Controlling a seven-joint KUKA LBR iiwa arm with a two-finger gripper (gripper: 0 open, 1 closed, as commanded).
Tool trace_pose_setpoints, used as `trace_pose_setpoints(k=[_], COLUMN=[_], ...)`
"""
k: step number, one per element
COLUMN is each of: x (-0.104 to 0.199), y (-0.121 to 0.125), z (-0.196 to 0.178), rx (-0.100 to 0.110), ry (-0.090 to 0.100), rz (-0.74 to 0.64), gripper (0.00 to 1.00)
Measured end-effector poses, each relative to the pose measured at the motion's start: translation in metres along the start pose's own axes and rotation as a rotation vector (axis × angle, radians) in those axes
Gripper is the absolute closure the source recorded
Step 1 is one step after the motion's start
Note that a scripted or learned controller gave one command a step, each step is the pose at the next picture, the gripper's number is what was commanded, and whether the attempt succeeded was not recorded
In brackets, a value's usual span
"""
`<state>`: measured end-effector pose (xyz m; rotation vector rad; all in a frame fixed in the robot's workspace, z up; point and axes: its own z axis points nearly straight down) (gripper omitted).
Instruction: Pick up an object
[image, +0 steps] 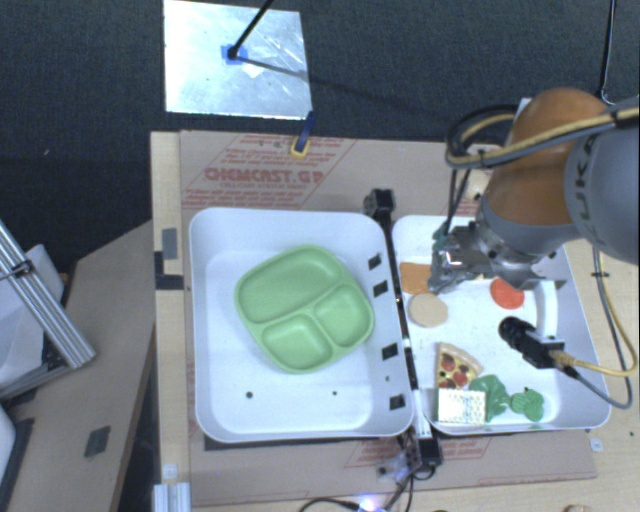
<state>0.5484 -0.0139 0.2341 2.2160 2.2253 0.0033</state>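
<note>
The gripper (447, 265) hangs low in the right bin (478, 328), and how the jaws stand cannot be made out under the wrist. Nothing shows between them, so I judge the step to be the approach onto a pick, not a lift.

Closest is an orange-brown slab (413, 277), just beside the jaws on the side toward the other bin. A tan round disc (428, 310) lies just camera-ward of the jaws, near the slab's lower corner. A red piece (507, 294) sits on the arm's side of the jaws, a little farther off. Any of these three could be the task's thing; the slab and the disc look the likeliest.

Next, I think, the gripper must centre over one piece, settle to the bin floor, close and rise. Both nearby pieces look flat, so a grasp may slip off them.

Farther camera-ward lie a pizza slice (456, 366), then a pale cracker (461, 406) and green leaves (505, 395), all well apart from the jaws.

The slab lies near the shared rims (398, 330) between the bins, leaving little room on that side. Bare floor lies between the disc and the red piece. Farthest from the jaws, the left bin (230, 390) holds a green divided plate (305, 308) with bare floor around it.
</note>
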Motion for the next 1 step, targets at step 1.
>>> trace_pose_setpoints(k=[1], x=[0.0022], y=[-0.0011], z=[0.0194], rx=[0.003], ry=[-0.001], rz=[0.003], gripper=[1.00])
